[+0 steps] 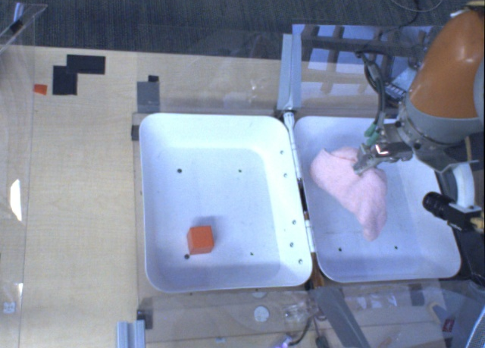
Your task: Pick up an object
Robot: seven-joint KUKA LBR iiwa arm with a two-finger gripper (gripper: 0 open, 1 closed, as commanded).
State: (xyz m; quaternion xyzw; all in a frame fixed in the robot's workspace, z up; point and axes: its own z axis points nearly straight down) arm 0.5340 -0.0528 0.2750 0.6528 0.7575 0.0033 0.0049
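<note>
— Cloth (351, 187), pink: where?
— Right bin (424, 263), under my gripper (373, 155); fingers' state I cannot tell.
— Other stock?
— Orange cube (201, 239), left of that bin. No legible labels.

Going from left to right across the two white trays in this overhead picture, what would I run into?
Left bin → orange block → right bin → pink cloth → pincer at the cloth's upper right edge.
</note>
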